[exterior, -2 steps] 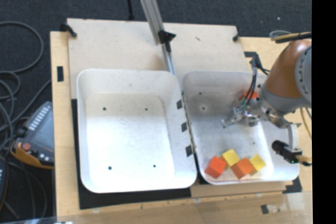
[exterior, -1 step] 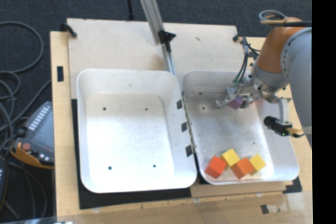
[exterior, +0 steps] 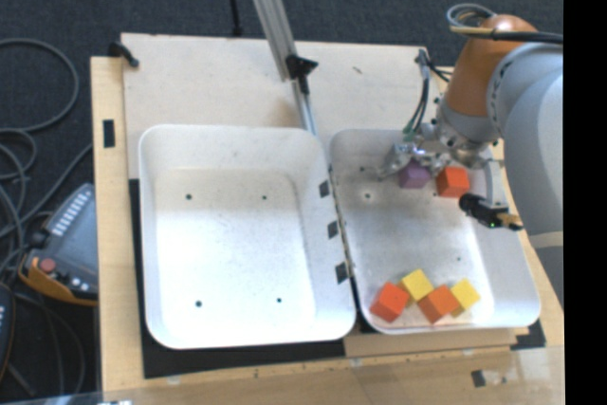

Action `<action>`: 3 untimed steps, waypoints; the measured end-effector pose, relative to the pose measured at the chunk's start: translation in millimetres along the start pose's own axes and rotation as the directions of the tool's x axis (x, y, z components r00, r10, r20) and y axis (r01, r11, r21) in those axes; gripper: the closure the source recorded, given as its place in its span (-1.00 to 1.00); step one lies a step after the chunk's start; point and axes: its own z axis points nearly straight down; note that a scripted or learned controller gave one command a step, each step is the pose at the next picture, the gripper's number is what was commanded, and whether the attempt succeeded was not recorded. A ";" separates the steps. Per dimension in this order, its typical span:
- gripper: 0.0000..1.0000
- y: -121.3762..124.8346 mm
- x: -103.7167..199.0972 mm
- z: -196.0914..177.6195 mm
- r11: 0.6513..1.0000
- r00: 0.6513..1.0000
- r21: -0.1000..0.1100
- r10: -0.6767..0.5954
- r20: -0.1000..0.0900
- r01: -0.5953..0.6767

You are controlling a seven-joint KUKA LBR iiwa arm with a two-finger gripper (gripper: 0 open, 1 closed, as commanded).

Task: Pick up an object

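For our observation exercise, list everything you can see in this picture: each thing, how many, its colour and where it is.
bins: 2, white, side by side on the bench
orange blocks: 3, two at right bin's near edge, one at its far end
yellow blocks: 2, right bin's near edge
purple block: 1, right bin's far end, by the gripper
pole: 1, silver, behind the bins
cables: black, floor at left
arm: 1, grey with orange band, right
gripper: 1, over right bin's far end

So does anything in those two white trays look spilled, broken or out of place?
Nothing stands out. The right bin holds a tidy cluster of four blocks at its near edge, plus a purple block and an orange block by the gripper.
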 end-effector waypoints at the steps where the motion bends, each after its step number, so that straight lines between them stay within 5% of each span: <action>1: 1.00 -0.7 -2.7 -11.6 1.000 1.000 0.001 -0.004 0.004 0.004; 2: 1.00 -32.6 56.3 -4.1 1.000 1.000 -0.007 0.000 0.003 0.000; 3: 1.00 -51.9 134.7 -104.2 1.000 1.000 -0.003 -0.003 -0.003 0.003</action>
